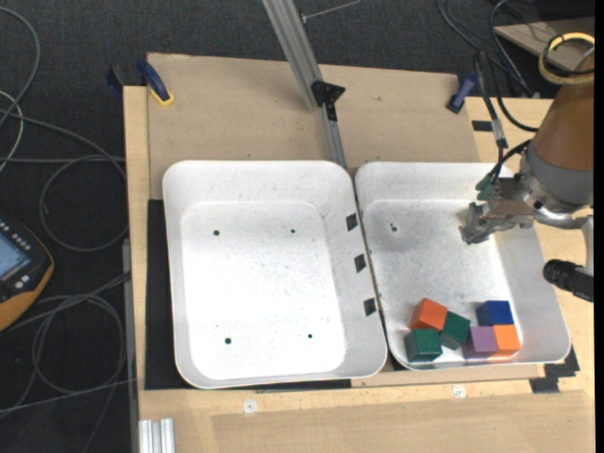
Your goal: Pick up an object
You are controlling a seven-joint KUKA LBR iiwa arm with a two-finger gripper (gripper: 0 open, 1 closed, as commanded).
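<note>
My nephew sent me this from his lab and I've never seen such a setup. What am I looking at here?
One camera fixed above a bench looks down at a slant. The grey robot arm with an orange band reaches in from the right; its two-finger gripper hangs over the right shallow white bin, with nothing seen between its fingers. In that bin's near corner sits a cluster of small blocks: an orange block, two green blocks, a purple block, a blue block and another orange one. The left white bin lies beside it. The arm is meant to pick one up.
</note>
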